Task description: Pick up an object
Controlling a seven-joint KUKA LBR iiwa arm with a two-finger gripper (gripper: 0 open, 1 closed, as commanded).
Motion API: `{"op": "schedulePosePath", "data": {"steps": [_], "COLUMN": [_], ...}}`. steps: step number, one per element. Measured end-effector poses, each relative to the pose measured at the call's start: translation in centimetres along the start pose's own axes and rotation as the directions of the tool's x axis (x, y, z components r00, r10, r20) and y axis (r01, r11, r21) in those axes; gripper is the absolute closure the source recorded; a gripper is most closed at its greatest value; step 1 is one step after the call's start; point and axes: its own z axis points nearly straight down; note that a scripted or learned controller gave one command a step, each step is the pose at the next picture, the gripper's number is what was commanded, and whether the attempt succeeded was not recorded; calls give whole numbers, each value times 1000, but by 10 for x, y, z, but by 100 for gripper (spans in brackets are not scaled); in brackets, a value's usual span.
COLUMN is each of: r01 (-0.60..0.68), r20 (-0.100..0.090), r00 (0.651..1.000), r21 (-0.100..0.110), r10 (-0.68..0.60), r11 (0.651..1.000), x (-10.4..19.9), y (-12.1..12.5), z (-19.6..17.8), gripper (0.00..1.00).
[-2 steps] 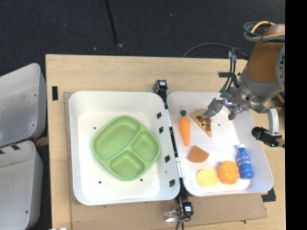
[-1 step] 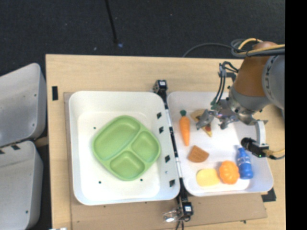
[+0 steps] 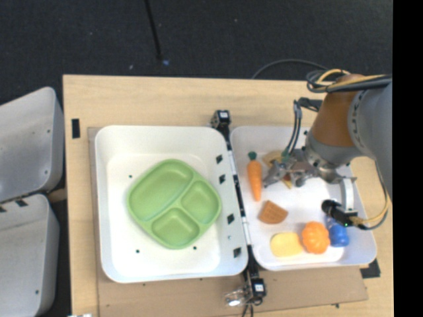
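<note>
The grey arm with its orange band (image 3: 330, 121) reaches in from the right and hangs over the far part of the right-hand shallow white bin (image 3: 301, 261). Its two-finger gripper (image 3: 285, 175) sits low among the toys there, metal fingers splayed out to left and right, so the fingers look open with nothing clamped between them. Just beside the gripper on the left lies a plastic orange carrot with a green top (image 3: 254, 179), pointing lengthways from far to near. A tan, pale object (image 3: 272, 158) peeks out just beyond the gripper, partly hidden by it; what it is I can't make out.

Nearer in the same bin, a brown wedge-shaped toy like a slice of bread (image 3: 271, 212) rests close to the middle. Along the near edge sit a pale yellow rounded block (image 3: 285, 244), a round orange fruit (image 3: 315, 237) touching its right side, and a small blue piece (image 3: 338, 235) just right of the fruit. A black cable end (image 3: 332, 209) hangs above that blue piece.

Over in the left white bin (image 3: 112, 256) lies a light green plastic divided plate with three compartments (image 3: 174, 203), tilted at an angle, well apart from the gripper.
</note>
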Motion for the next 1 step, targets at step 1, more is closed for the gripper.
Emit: {"op": "schedulePosePath", "data": {"steps": [1], "r01": [-4], "r20": [0], "r00": [1000], "r21": [-4], "r10": [4], "r11": [1000], "x": [-1], "y": [1], "z": [-13], "gripper": [100]}}
